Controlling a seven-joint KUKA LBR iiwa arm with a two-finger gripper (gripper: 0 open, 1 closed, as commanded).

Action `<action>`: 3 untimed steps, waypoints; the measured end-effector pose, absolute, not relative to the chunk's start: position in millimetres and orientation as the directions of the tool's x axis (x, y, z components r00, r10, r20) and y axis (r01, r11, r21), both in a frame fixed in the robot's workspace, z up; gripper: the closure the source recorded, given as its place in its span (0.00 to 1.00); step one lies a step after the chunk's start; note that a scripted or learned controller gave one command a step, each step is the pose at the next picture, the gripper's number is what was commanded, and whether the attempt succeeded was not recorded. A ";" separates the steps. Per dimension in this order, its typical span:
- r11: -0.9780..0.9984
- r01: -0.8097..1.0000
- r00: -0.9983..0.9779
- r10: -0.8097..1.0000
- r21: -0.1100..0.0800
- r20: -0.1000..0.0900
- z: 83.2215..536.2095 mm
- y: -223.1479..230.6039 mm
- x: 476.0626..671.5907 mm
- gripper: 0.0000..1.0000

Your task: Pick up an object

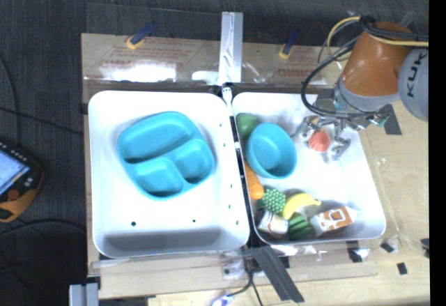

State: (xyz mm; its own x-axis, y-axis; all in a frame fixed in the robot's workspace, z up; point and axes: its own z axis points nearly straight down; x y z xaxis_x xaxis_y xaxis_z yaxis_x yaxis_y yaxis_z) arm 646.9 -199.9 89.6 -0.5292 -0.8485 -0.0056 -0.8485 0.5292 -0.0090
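Note:
My gripper (322,137) hangs over the back right part of the right bin (366,179), under the orange wrist band. A small red-orange round object (319,141) lies between its two fingers (304,131), which stand apart on either side of it, so the gripper is open around it. I cannot tell whether the fingers touch the object. A blue bowl (272,150) sits just left of the gripper.
The right bin also holds a green piece (245,122), an orange carrot (254,185), a bumpy green item (274,200), a banana (301,203), a can (273,224) and a small carton (333,219). A blue divided plate (166,153) lies in the left bin (104,214).

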 end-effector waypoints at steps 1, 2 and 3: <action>0.531 -0.847 -0.531 -0.847 -0.014 -0.010 101.7 -198.6 649.1 1.00; 0.575 -0.818 -0.575 -0.818 -0.004 -0.005 194.6 -181.4 664.6 1.00; 0.548 -0.836 -0.548 -0.836 -0.003 -0.004 206.0 -145.0 669.8 1.00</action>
